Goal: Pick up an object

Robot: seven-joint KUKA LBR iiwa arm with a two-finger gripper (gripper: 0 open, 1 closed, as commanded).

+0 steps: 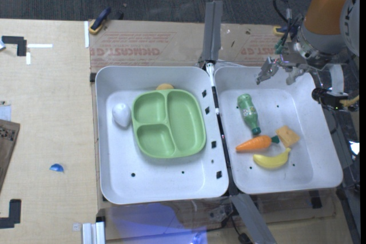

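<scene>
Above right bin [320, 180] far rim: hand [278, 68] raised, fingers spread, holding nothing. Bottle [247, 112], carrot [253, 144], banana [271, 160] below, loose, likely grasp targets.

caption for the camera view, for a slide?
Gripper above right bin's far edge; bottle, carrot, banana inside.

Green bottle [247, 113], carrot [254, 144], banana [272, 160] crowd right bin [320, 177] centre, open floor along its near edge

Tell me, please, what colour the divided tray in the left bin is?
The divided tray is light green, seen in the camera view.
</scene>
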